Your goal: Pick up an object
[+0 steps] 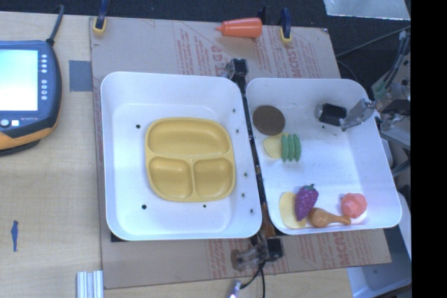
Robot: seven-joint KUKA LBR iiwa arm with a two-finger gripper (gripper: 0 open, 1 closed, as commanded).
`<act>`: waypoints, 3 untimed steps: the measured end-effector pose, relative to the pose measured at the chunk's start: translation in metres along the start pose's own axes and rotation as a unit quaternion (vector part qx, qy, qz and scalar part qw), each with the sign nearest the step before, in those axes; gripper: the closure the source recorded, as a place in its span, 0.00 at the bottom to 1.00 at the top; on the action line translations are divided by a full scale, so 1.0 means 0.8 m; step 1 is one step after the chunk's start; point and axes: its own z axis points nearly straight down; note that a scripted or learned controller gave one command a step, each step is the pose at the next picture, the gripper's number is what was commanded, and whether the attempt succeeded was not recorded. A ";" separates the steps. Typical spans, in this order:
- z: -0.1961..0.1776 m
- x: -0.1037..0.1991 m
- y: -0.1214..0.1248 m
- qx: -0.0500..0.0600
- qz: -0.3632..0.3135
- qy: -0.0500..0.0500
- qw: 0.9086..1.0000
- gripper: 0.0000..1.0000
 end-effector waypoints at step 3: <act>0.208 0.106 0.030 0.001 -0.001 0.000 1.000 0.00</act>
